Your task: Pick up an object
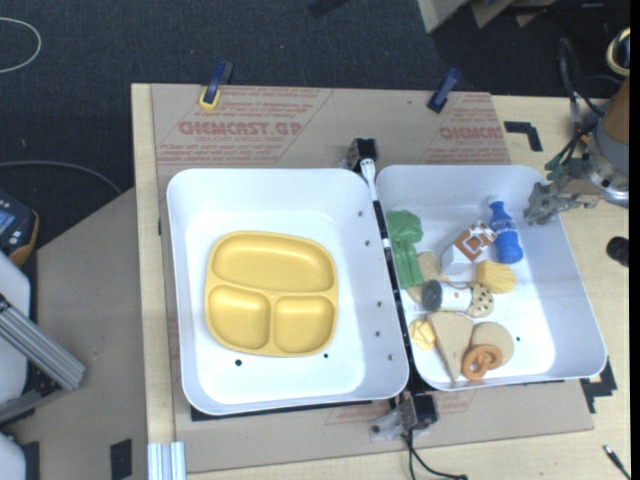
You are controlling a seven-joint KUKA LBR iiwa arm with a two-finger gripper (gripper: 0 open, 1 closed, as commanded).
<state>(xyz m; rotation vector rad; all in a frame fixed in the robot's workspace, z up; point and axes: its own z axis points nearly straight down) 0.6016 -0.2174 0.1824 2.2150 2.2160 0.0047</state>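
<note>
The claw (545,200) hangs over the far right rim of the right bin (570,268), at the end of the arm (610,138) that comes in from the right side. I cannot tell how it is set, because it is small and dark in this view, and nothing is visibly held in it.

The things to pick lie all in the right bin, packed in a tight group toward its left and middle part. A blue bottle (503,234) stands nearest to the claw. Beside it is a small orange and white box (474,242), and below it a yellow piece (497,277). A green object (405,240) lies along the left wall, and a pretzel-like ring (484,360) rests on a tan flat piece (457,340) near the front. The left bin (190,208) carries a yellow divided tray (270,293).

In my judgement the main risk is the crowding. The objects touch one another, so a descent into the group could land on two of them together, or push one aside and close on nothing. The blue bottle is round and may roll or slip out. The flat pieces lie low on the floor of the bin and give little to hold. The claw is also near the bin wall, so a straight descent from here may strike the rim
</note>
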